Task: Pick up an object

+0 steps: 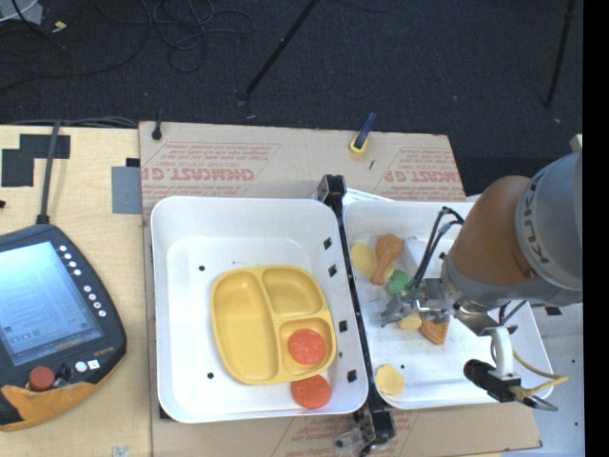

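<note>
Gripper (404,310) sits low in the right bin (533,350) among toys to grab one; finger state unclear

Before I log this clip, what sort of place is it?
Likely a robotics lab test bench: a grey KUKA arm with an orange band, a grey handheld teach pendant with a screen, and toy food in two shallow white bins.

"CHEMCAST GP" on cardboard sheet (205,165)

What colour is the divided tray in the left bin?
Yellow: the divided tray shows best in the camera view.
</note>
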{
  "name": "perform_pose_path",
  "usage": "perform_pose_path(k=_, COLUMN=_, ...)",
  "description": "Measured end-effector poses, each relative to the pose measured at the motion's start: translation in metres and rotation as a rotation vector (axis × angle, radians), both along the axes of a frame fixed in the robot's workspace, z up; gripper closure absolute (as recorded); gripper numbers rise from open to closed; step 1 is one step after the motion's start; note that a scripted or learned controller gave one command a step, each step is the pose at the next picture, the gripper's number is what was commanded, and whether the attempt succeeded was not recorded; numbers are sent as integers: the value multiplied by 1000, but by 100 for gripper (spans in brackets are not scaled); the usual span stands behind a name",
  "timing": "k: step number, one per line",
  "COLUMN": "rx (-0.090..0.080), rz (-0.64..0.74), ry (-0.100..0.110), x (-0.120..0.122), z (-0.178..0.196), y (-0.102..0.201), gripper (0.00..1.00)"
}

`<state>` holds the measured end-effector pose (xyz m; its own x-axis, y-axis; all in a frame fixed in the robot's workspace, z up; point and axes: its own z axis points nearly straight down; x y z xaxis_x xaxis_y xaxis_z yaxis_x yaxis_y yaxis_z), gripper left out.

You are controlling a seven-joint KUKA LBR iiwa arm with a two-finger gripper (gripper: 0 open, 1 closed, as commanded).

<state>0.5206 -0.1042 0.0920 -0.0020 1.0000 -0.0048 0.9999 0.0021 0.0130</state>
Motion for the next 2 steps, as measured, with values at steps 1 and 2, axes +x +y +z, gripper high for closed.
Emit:
perform_pose_path(k=1, rx=0, rz=-5, ry=-2, x=-42, z=-1, y=18, gripper=0)
perform_pose_path(k=2, rx=-3, rz=-12, ry=-3, x=-41, z=11, y=15, gripper=100)
